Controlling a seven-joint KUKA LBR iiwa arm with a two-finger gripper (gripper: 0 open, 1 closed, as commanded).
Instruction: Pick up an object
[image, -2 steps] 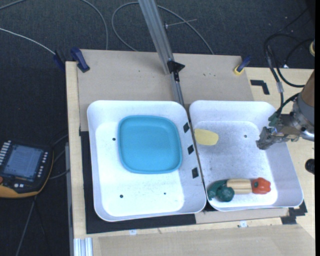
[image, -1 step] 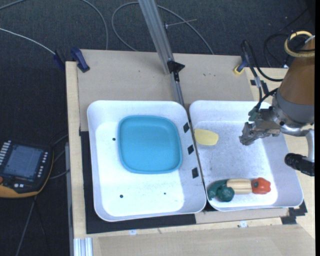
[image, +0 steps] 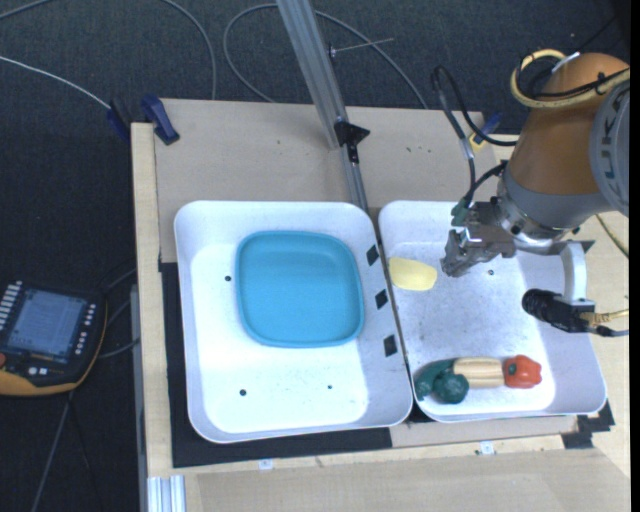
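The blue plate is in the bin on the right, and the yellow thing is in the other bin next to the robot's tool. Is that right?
Not quite. The camera view shows the blue plate in the left bin, not the right one. The yellow thing lies in the other bin, next to the robot's tool, just as you said.

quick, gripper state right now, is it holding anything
gripper: over the right bin, just right of the yellow object; nothing seen between its fingers, open or shut cannot be told.
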